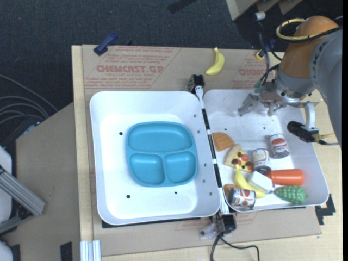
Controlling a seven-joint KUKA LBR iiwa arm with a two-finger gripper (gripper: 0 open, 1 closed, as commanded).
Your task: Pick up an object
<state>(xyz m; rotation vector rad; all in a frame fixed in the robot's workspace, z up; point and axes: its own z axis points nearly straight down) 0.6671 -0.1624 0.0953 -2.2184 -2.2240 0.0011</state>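
My gripper (pixel 256 107) hangs over the far part of the right bin (pixel 315 162), its two fingers spread apart with nothing between them. The objects lie nearer the front of that bin: a brown bread piece (pixel 222 141), a pizza slice (pixel 239 159), a yellow banana (pixel 243 181), a red-labelled can (pixel 278 145), a smaller can (pixel 259 156), a third can (pixel 242 198), an orange carrot (pixel 286 176) and a green bumpy vegetable (pixel 290 194). None of them touches the gripper.
The left bin (pixel 106 145) holds a blue divided plate (pixel 161 152). A second banana (pixel 215 63) lies on the cardboard behind the bins, and a blue item (pixel 105 43) sits at its far left corner. The grey and orange arm (pixel 304 53) fills the upper right.
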